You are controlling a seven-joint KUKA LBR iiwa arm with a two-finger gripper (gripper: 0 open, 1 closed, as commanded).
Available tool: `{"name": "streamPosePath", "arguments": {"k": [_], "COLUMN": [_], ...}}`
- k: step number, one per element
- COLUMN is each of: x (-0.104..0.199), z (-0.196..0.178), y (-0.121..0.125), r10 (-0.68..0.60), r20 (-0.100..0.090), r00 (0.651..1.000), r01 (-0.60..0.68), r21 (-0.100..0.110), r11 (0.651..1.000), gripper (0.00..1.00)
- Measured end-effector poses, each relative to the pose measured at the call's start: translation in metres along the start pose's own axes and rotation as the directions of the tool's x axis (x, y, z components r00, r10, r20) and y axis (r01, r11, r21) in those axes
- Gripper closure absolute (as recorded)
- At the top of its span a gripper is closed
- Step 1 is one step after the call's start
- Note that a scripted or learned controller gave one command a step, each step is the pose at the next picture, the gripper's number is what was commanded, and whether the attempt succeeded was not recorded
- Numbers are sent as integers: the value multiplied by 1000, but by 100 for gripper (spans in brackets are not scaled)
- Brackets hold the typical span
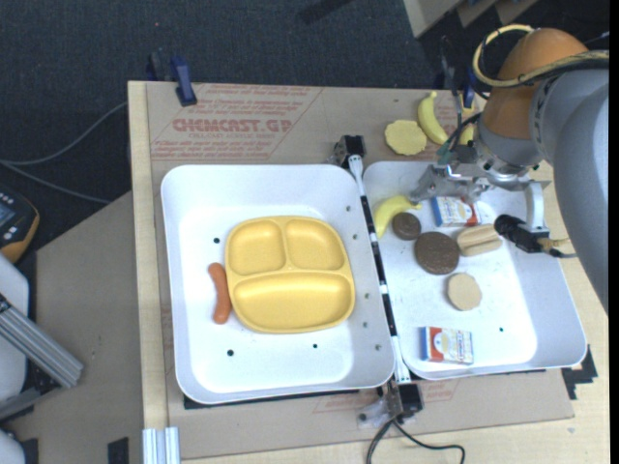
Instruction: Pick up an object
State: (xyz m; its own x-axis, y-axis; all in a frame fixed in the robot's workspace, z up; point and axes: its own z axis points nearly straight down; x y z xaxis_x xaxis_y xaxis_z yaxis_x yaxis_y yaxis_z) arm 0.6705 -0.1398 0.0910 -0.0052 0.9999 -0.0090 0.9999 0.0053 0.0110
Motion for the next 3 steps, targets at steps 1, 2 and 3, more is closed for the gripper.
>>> {"name": "streamPosePath", "arguments": {"k": [1,2,3], "x": [48,45,42], "z": [-1,-2,0], "y": [1,-29,-14], "r10": [1,3,3], "r20": [-2,-4,-6], "r00": [1000,1000,1000], "r01": [-1,-3,-3], "r21": [-3,-9,-1], "r11": [1000,1000,1000], "gripper": [0,0,0]}}
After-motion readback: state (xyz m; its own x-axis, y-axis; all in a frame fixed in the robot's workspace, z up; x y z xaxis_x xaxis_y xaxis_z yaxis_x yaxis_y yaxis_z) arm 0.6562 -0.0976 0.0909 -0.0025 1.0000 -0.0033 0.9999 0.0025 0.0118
